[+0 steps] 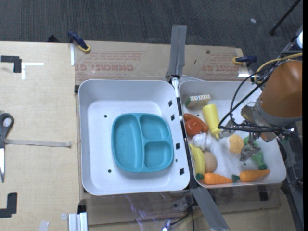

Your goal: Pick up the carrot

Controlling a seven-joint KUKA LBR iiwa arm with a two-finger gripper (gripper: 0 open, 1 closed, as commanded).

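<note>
Tabletop [38, 109] carries two bins; the left bin [91, 129] holds a teal tray [143, 142], the right bin [276, 170] a clutter of toy food. Arm [284, 90] hangs over the right bin, its claw [249, 150] low among the toys; whether it is spread or pinched I cannot tell. Two carrots lie along the near wall, one [253, 175] just below the claw, another [217, 178] beside it. Crowding could make the claw nudge neighbours or close on the wrong piece.

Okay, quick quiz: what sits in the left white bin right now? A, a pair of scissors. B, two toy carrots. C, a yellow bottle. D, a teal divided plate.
D: the teal divided plate lies alone in the left bin; the carrots and bottle are in the right bin.
</note>
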